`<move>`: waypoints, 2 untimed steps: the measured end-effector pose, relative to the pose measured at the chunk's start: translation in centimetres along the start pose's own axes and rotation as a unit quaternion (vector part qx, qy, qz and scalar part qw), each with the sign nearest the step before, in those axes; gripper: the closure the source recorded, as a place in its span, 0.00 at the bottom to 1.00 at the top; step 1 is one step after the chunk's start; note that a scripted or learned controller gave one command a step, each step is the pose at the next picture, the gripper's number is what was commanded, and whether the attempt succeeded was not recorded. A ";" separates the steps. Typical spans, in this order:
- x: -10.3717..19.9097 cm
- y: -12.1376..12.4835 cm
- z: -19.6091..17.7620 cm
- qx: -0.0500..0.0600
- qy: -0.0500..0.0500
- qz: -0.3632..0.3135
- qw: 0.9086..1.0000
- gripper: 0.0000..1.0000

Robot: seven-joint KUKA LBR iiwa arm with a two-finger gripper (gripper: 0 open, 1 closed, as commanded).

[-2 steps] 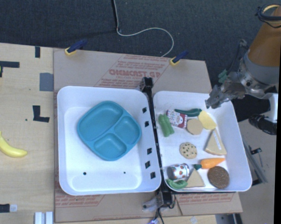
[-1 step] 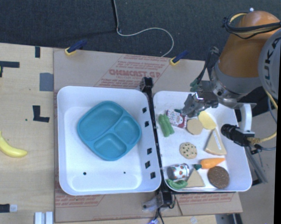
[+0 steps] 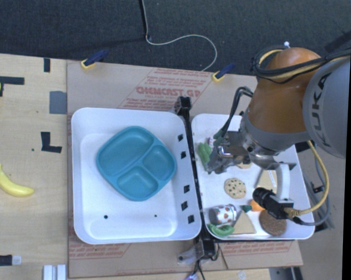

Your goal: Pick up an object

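Light is even and fairly bright, falling from above; no hard shadows form anywhere. The two white bins (image 3: 81,161) read very bright, their floors close to washed out, with only soft grey shading along the inner walls. The orange band (image 3: 282,95) on the arm carries a pale sheen on its far side. The dark floor at the far edge is noisy and underexposed. Overall sharpness is modest: small items in the right bin (image 3: 302,171) look soft, and printed lettering on the cardboard (image 3: 160,92) is slightly smeared.
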State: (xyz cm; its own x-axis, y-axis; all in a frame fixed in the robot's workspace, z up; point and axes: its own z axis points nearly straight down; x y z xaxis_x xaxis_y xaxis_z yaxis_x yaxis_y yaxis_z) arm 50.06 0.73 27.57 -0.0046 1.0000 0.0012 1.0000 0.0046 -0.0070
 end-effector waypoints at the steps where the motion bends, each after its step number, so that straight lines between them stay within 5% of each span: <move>1: 4.4 0.0 -2.5 -0.003 0.000 -0.001 1.000 1.00; 2: 4.1 -1.8 -10.3 -0.006 0.000 0.001 1.000 1.00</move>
State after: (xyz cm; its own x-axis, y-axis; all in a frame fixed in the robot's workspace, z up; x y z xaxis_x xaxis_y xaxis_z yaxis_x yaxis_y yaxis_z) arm 48.35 4.77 37.84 -0.0028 1.0000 0.0011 1.0000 0.0028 0.0053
